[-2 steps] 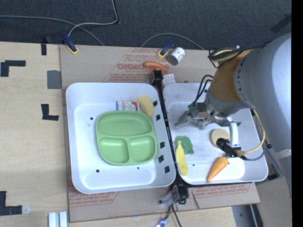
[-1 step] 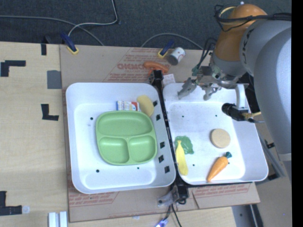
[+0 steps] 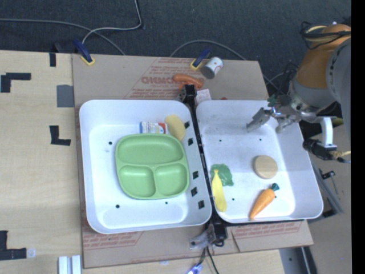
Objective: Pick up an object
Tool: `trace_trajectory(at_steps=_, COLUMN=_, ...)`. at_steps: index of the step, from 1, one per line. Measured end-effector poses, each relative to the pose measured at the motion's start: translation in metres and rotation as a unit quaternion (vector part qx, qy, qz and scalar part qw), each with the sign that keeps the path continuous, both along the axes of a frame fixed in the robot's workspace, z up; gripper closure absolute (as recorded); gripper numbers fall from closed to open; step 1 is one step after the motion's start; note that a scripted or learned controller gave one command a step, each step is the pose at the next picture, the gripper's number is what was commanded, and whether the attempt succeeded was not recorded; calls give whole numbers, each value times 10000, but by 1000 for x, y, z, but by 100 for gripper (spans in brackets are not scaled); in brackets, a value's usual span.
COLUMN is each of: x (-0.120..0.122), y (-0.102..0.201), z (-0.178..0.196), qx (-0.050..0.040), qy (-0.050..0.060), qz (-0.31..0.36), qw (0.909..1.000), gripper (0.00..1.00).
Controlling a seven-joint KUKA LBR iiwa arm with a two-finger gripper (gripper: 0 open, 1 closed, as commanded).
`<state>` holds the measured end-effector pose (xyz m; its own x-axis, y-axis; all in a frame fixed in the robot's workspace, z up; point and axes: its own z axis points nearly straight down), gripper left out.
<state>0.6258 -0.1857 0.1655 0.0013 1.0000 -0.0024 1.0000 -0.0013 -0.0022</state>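
Peeking from behind the green tray (image 3: 152, 165), a small carton (image 3: 153, 128); jaws spread, holding nothing.

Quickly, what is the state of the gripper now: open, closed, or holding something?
Gripper: open, holding nothing, above the right bin.

Single fixed camera, mounted above the bench (image 3: 34, 153), looking down at a slant. Far edge of the bench sits toward the top of the frame, with dark floor and loose cable beyond it; near edge runs along the bottom. Framing is moderately close: both white bins lie side by side across the middle, left bin (image 3: 94, 170) and right bin (image 3: 296, 176), each seen whole with its rim. Cardboard sheet (image 3: 114, 79) under the bins is visible on all sides. The arm (image 3: 322, 67) enters at the right edge, partly cropped.
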Motion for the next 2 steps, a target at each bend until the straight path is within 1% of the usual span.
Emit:
trace_trajectory(at_steps=1, x=-44, y=14, z=-79, qx=9, qy=-20, qz=12, qw=10000, gripper=0)
trace_trajectory(at_steps=2, x=-93, y=-4, z=-79, qx=-5, qy=-36, qz=5, qw=10000, gripper=0)
